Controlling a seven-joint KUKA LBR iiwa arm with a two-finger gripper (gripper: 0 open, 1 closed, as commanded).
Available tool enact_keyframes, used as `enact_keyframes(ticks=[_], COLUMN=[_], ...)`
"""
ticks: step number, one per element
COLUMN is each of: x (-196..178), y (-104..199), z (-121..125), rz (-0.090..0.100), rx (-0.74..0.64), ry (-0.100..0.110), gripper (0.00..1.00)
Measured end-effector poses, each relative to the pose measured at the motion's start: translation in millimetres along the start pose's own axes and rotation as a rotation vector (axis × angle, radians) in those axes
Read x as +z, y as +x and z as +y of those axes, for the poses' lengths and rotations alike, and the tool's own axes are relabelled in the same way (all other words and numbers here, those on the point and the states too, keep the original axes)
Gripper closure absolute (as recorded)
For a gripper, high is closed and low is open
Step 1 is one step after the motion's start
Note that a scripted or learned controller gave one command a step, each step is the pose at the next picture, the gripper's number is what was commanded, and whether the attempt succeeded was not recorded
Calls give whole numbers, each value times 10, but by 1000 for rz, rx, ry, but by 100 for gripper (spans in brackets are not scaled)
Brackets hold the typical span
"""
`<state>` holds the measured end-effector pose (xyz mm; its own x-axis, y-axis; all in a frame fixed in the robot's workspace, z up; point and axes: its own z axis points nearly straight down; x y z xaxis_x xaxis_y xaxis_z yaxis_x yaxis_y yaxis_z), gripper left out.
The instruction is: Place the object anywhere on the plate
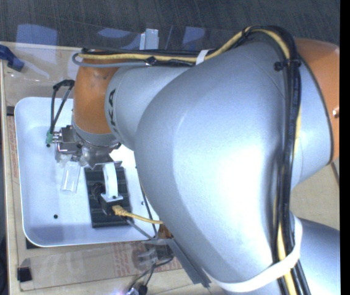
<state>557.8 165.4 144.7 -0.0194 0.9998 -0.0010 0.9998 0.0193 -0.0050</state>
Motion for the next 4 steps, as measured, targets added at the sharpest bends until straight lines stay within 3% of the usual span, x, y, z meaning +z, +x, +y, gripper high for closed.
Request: enact_keyframes(ticks=[1,2,3,4], x=[-467,-467,491,402], y=[-610,-608,367,371], z=[-196,-196,-438,-448], rz=[0,0,-1,-2], rx=[241,241,393,389], ry=[-2,-1,3,9], gripper=[100,0,0,100])
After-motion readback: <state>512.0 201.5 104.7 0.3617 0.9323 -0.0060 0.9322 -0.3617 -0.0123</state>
